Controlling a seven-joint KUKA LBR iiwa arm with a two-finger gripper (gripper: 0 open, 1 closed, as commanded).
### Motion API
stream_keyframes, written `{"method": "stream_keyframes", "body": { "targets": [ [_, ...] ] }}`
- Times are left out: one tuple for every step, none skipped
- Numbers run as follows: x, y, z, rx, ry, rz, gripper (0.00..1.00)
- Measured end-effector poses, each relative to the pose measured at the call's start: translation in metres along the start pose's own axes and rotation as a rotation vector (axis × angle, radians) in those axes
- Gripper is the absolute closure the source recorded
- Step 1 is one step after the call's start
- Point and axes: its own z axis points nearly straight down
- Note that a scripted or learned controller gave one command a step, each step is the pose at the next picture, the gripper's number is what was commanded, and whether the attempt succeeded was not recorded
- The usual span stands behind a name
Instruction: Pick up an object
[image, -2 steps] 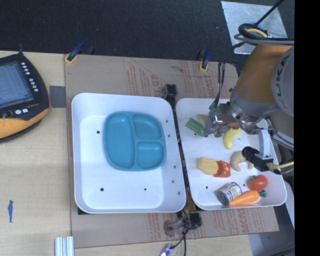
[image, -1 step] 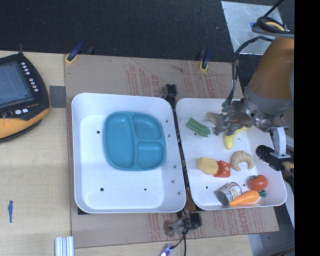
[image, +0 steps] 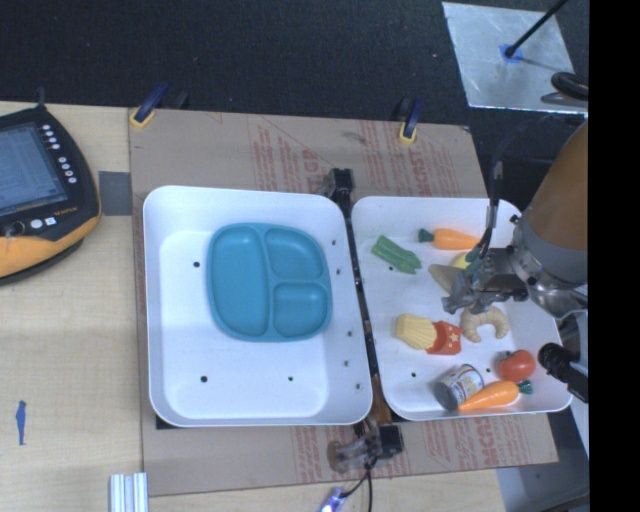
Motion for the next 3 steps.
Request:
{"method": "stream_keyframes", "body": {
  "targets": [
    [0.0, 0.0, 0.0, 0.0, 0.0, 0.0, 0.0],
    [-0.047, 0.057, 0.164, 0.003, -0.001, -0.003, 0.0],
    [-0.028, 0.091, 0.163, 0.0, -0.002, -0.005, 0.0]
  ]
}}
